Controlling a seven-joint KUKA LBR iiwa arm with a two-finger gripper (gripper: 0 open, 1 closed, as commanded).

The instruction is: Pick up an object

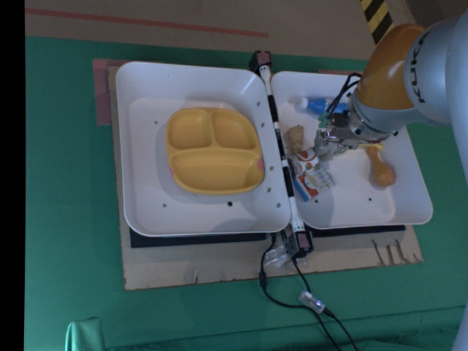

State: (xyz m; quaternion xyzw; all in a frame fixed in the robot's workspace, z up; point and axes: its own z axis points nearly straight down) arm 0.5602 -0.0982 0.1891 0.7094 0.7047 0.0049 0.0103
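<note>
Right bin (409, 203), table at centre: small red-and-white packet (314, 178) near the dividing wall, at 7 o'clock from the jaws; tan lumpy piece (295, 137) at 9 o'clock; orange-brown gourd-shaped item (380, 168) at 4 o'clock; blue-and-white tube (316, 104) at 12 o'clock. Gripper (327, 143) low over bin floor; state of jaws impossible to tell. Left bin (139, 196): yellow divided plate (214, 150). Packet judged light, thin, crinkly, slippery; best taken across narrow edges. Gourd judged stiff, light; best taken at narrow neck.
</note>
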